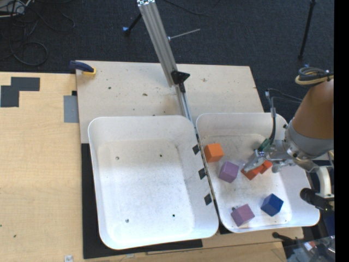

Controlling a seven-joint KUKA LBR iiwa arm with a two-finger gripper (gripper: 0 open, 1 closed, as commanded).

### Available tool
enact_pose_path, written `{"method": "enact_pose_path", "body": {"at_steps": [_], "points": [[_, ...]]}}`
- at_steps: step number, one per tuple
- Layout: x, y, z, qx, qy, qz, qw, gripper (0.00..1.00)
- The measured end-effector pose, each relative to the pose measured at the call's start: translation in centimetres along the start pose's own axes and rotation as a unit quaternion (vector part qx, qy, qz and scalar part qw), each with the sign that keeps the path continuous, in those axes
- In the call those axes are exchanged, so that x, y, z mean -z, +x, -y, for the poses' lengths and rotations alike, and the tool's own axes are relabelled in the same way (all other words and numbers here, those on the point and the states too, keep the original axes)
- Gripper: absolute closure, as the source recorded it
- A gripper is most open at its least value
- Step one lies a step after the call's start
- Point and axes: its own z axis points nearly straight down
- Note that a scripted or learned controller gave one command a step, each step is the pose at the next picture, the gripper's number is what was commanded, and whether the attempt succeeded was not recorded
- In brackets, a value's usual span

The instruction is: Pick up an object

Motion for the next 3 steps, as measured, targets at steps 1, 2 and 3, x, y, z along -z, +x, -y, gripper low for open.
{"method": "enact_pose_path", "body": {"at_steps": [1, 2, 3], "points": [[-4.42, -0.17, -0.08, 0.0, 0.0, 0.0, 1.0, 0.0], [-5.18, -0.31, -0.22, 0.001, -0.005, 0.001, 1.0, 0.0], [-4.49, -0.46, -0.05, -0.004, -0.002, 0.0, 1.0, 1.0]]}}
